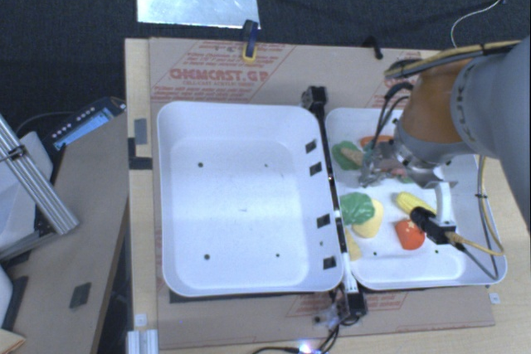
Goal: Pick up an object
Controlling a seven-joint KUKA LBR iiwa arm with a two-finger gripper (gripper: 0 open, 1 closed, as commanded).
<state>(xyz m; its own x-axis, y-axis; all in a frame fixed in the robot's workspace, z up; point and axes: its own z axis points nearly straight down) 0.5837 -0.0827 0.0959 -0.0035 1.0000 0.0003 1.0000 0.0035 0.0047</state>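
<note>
The pick is not done, as far as can be seen. The gripper (370,171) sits low in the right bin (415,273), near its left wall and toward the far edge, with the arm (465,108) covering the bin's far right corner. Nothing is visibly lifted clear of the bin floor. Whether the gripper is spread or closed, or has hold of anything, I cannot tell (its tip is small and dark against clutter). Closest to it is a green piece (346,152), just beside it toward the far left corner. This looks the likeliest target, though that is a judgement. Toward the near edge lie a green lump (357,206) touching a yellow piece (372,221), a yellow stick (410,201) and a red piece (408,235), all resting on the floor. What is left is a sure grip on one object, then a lift out of the bin.
</note>
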